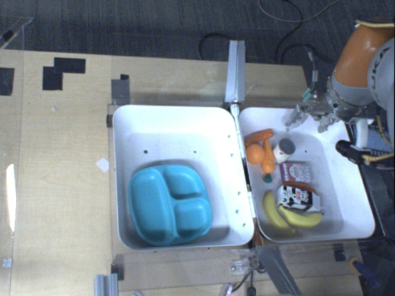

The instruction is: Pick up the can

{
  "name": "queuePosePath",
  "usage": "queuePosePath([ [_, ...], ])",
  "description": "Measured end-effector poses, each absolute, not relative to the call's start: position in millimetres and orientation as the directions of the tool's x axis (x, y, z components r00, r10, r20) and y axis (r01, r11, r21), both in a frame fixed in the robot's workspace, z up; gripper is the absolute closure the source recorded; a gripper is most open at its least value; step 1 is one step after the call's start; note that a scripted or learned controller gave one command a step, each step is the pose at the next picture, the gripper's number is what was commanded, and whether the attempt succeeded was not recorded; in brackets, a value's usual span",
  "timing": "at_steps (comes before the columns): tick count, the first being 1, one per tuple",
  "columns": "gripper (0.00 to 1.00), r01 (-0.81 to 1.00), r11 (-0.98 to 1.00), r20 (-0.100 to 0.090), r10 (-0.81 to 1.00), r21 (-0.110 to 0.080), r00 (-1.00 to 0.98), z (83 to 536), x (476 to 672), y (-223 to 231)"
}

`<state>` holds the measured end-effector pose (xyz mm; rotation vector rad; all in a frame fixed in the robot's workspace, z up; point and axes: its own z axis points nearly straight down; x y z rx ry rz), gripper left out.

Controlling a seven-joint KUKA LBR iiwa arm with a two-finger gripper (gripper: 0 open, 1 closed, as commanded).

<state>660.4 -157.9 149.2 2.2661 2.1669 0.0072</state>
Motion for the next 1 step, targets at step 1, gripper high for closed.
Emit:
queuePosePath([
  [1, 0.0, 0.966, -0.26, 0.0, 0.966, 0.005, 0.26, 86.5, 670.3, -161.7],
])
